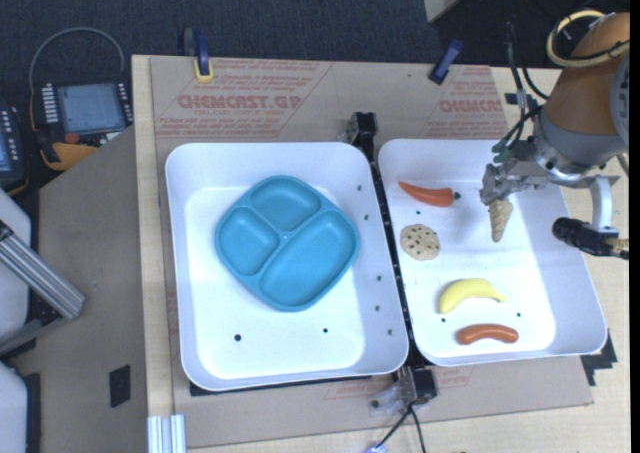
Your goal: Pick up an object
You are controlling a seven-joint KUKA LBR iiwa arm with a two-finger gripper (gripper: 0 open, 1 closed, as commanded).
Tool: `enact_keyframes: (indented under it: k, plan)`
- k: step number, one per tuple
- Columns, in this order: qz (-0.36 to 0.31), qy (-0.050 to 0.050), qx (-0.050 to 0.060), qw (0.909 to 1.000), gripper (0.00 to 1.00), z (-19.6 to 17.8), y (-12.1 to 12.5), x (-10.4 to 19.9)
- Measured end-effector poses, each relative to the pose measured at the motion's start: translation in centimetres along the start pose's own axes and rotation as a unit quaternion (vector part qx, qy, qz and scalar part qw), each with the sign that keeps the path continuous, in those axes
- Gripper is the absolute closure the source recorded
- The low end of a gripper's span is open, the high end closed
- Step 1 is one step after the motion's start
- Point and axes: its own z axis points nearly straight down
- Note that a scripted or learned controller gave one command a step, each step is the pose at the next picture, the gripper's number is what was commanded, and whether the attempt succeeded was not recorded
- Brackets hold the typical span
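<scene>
In the right white bin (pixel 575 271), a small tan cone-shaped toy (pixel 499 218) hangs just below the robot's jaws (pixel 500 191), apparently pinched. It looks light, rigid, tapered; its wide top gives the surest hold.

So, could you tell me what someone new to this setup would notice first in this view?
Probably the blue divided plate, alone in the middle of the left bin. Next, the toy foods scattered in the right bin: carrot, cookie, banana and sausage. The gripper hangs over that bin's upper part, with an ice-cream cone right below it.
</scene>
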Motion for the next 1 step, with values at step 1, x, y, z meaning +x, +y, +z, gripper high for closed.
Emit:
enact_keyframes:
  k: [1]
  plan:
    - [-0.001, 0.0, -0.001, 1.0, 1.0, -5.16, -0.07, 0.96]
